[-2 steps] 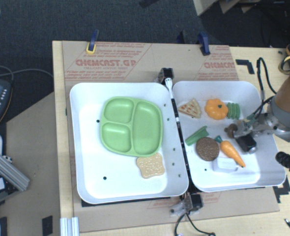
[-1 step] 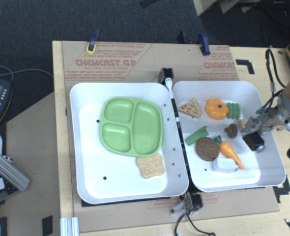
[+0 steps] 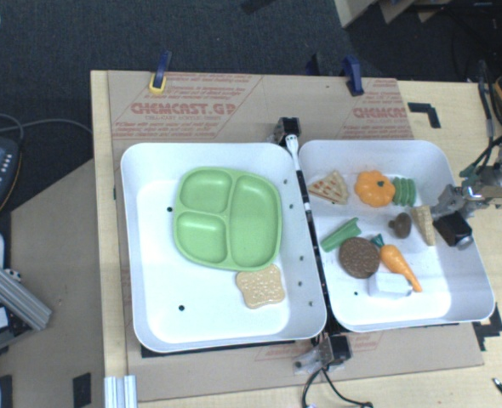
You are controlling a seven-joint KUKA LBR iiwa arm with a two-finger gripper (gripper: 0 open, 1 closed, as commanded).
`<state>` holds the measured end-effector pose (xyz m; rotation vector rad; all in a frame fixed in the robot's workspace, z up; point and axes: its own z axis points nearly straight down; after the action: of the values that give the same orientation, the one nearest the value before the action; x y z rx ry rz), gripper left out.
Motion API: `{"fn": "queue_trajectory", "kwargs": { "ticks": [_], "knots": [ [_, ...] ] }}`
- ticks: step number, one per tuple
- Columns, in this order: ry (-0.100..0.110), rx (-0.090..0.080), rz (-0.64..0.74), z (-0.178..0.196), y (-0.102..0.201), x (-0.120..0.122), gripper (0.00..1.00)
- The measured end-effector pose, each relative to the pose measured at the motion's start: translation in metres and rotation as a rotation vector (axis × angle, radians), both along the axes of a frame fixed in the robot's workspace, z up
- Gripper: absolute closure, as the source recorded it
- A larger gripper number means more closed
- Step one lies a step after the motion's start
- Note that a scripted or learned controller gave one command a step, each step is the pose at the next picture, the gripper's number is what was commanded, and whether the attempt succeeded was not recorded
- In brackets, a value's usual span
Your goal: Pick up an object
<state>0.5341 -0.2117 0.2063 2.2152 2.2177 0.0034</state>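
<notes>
The right bin (image 3: 468,300) holds several toy foods: a triangular sandwich slice (image 3: 329,188), an orange pumpkin (image 3: 374,189) with a green piece (image 3: 404,190) beside it, a small brown lump (image 3: 400,224), a beige wedge (image 3: 423,225), a green pod (image 3: 339,235), a round brown patty (image 3: 359,257), a carrot (image 3: 399,266) and a white block (image 3: 390,286). My gripper (image 3: 457,201) hangs over the bin's right rim, right of the beige wedge and apart from it. I see nothing held in it.
In the left bin (image 3: 149,253) a green divided plate (image 3: 228,218) lies with a tan toast slice (image 3: 261,287) at its lower right edge. Both bins sit on a cardboard sheet (image 3: 234,100). Clamps stand at its back edge.
</notes>
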Motion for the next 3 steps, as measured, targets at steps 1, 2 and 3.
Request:
{"fn": "queue_trajectory", "kwargs": {
  "ticks": [1, 2, 3],
  "knots": [
    [0.001, 0.001, 0.000, 0.020, 0.000, 0.001, 1.00],
    [0.003, 0.002, 0.004, 0.013, 0.049, 0.030, 1.00],
    [0.002, 0.004, 0.005, 0.016, 0.092, 0.055, 1.00]
  ]
}}
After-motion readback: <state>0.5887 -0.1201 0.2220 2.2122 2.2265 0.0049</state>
